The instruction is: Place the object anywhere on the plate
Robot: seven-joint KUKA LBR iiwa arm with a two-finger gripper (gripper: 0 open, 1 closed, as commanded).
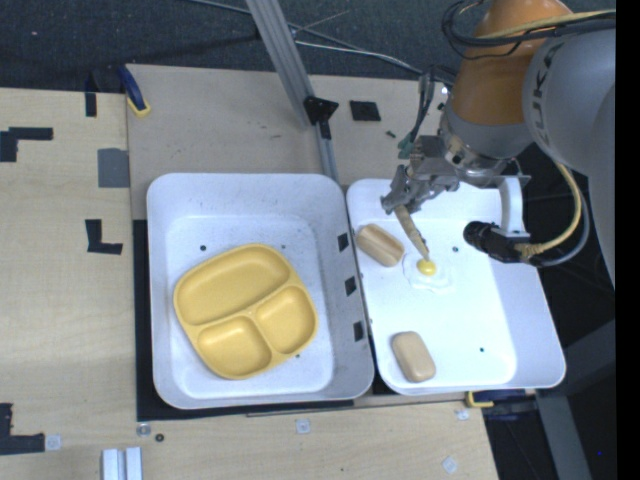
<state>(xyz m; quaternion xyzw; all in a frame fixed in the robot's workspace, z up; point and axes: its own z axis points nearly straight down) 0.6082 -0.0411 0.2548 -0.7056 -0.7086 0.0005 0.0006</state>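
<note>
While the gripper hovers at upper right, jaws unreadable from here, the fried egg lies mid-right bin, well apart from the plate. Thin, probably slippery: pinch at the yolk.

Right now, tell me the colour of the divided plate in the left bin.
Yellow, seen plainly in the camera view: the plate.

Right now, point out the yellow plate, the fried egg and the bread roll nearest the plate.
yellow plate [245, 310], camera view, centre divider.
fried egg [428, 268], camera view, yolk.
bread roll [379, 244], camera view, top middle.
</note>
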